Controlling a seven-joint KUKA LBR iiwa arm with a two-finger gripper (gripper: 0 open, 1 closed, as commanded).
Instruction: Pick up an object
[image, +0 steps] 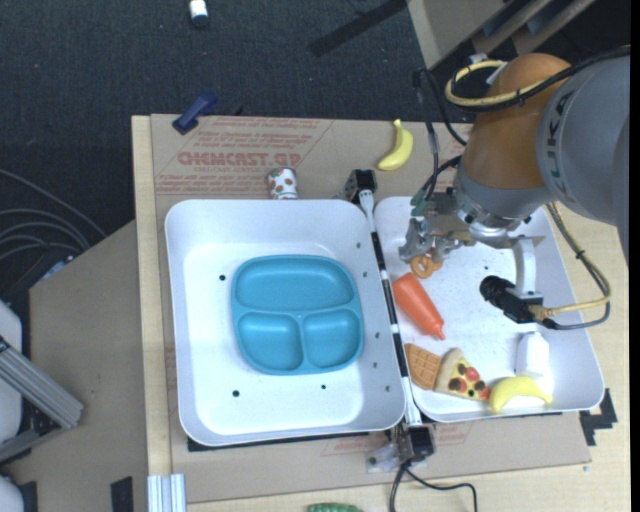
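Bright even overhead light, soft shadows, sharp

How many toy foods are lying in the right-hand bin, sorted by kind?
Carrot: 1
Pizza slice: 1
Waffle: 1
Banana: 1
Pretzel: 1, lying just under the gripper
Total: 5
A second banana lies outside the bins, so it is not counted.
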